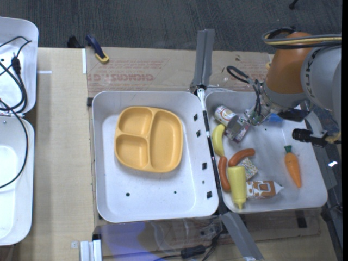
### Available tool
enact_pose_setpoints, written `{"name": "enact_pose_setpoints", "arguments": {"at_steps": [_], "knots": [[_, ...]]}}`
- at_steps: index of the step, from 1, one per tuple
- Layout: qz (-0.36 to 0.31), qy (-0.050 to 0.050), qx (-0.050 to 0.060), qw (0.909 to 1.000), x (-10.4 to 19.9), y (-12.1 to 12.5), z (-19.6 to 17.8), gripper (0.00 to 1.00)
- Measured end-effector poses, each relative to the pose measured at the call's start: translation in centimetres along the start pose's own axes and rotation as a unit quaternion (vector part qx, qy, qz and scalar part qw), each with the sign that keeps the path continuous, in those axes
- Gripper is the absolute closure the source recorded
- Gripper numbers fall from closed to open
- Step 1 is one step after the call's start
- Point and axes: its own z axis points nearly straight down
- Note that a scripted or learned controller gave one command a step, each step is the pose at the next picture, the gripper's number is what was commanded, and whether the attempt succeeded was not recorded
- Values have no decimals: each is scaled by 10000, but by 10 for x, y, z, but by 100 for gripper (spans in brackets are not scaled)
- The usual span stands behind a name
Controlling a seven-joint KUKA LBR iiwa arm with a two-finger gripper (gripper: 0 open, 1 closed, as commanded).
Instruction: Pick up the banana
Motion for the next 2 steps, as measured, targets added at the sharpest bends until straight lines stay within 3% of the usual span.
{"name": "enact_pose_setpoints", "arguments": {"at_steps": [1,2], "knots": [[-335,-70,-70,9994,31,35,-103,0],[-551,-55,-54,9984,124,2,-101,0]]}}
